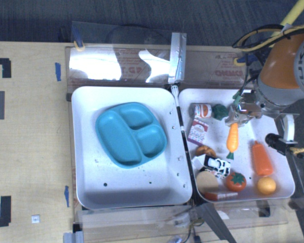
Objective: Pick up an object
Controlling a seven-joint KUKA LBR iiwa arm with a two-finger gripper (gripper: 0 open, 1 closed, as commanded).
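The gripper [239, 116] is hanging over the right bin [286, 191], its fingers clamped on the top of a carrot [233, 138], probably lifting it clear. The carrot is dangling upright at the bin's centre, orange, tapering, a green tip pointing toward six o'clock.

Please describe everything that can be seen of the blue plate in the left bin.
The blue plate is a light turquoise dish with rounded corners; it looks like smooth plastic. Raised ridges divide it into three compartments: one large at the left and two smaller at the right. It lies flat, right side up, turned a little askew, near the middle of the left bin. It rests on the white floor of the bin. Nothing lies in it, and nothing else touches it.
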